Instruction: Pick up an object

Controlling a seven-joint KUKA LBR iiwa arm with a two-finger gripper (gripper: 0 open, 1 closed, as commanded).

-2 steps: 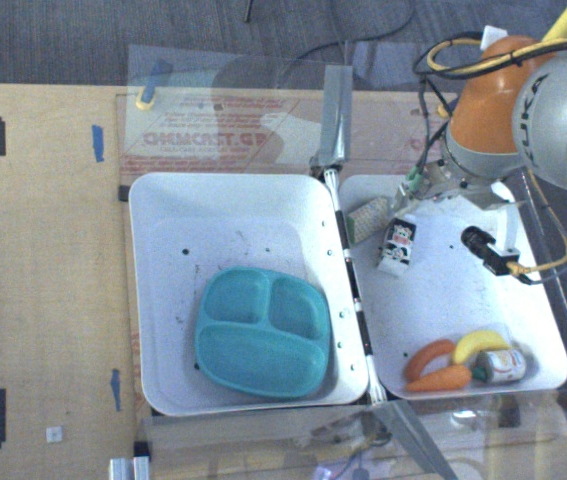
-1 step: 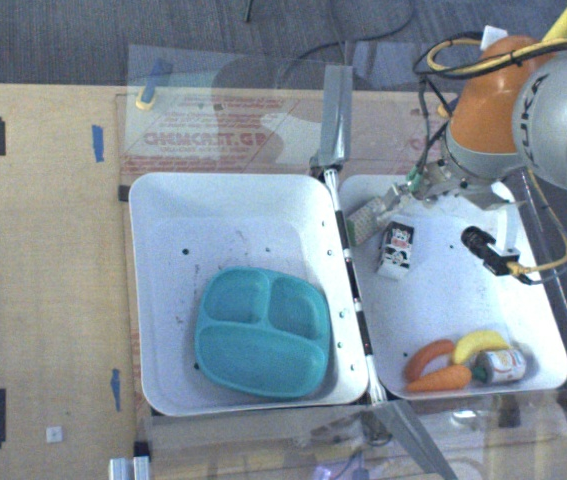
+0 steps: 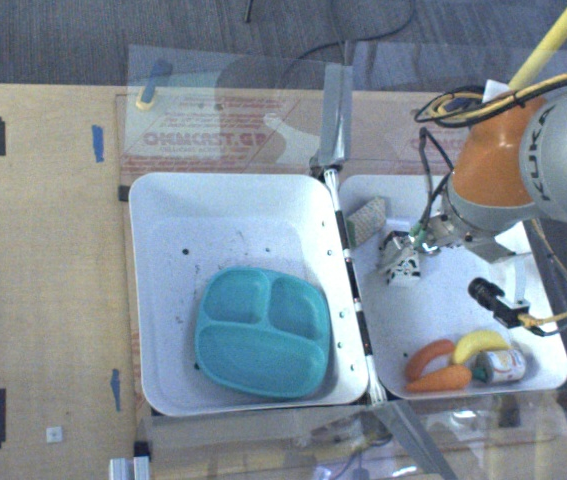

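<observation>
Two-finger metal gripper (image 3: 400, 261): low in right white bin (image 3: 413, 328), finger state indiscernible. Grey sponge-like block (image 3: 367, 220): just up-left of gripper. Orange carrot-shaped toy (image 3: 441, 379): near corner, long axis left-right.

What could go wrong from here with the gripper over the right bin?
1. The gripper sits near the grey sponge-like block and the bin divider; descending may clip either.
2. The toy foods are bunched in the right bin's near corner, so a grasp there may jam against the wall.

Grey carpet (image 3: 83, 18), tan bench (image 3: 43, 298)
</observation>
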